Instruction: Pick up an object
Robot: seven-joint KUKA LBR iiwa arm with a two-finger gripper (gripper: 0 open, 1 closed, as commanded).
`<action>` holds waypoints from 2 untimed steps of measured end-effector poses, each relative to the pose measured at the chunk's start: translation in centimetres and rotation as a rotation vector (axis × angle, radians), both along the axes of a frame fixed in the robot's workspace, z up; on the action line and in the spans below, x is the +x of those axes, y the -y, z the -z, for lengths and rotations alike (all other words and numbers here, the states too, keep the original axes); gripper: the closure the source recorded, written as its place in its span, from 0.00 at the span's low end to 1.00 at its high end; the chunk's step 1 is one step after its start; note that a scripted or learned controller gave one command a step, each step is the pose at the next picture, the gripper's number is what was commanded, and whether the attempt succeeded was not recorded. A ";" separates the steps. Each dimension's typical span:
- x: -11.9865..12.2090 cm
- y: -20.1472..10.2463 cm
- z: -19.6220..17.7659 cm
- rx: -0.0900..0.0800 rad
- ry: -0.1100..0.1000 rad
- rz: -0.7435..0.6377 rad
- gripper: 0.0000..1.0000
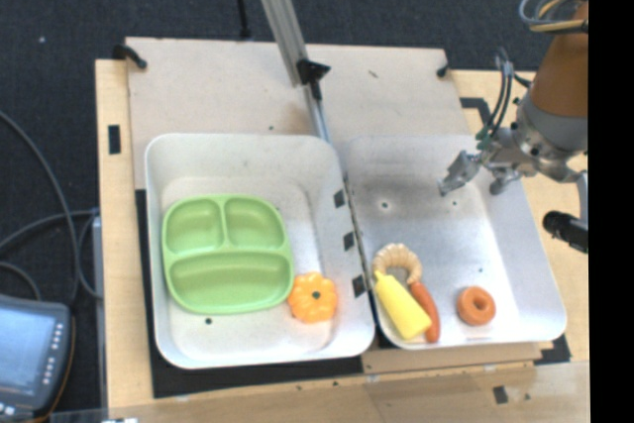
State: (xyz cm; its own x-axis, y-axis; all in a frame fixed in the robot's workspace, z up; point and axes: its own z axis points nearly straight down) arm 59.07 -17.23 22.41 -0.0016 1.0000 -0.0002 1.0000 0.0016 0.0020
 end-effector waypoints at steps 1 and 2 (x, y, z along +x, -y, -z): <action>0.0 0.0 0.0 0.000 0.000 0.000 0.00; -1.0 0.1 8.0 0.000 -0.008 0.003 0.00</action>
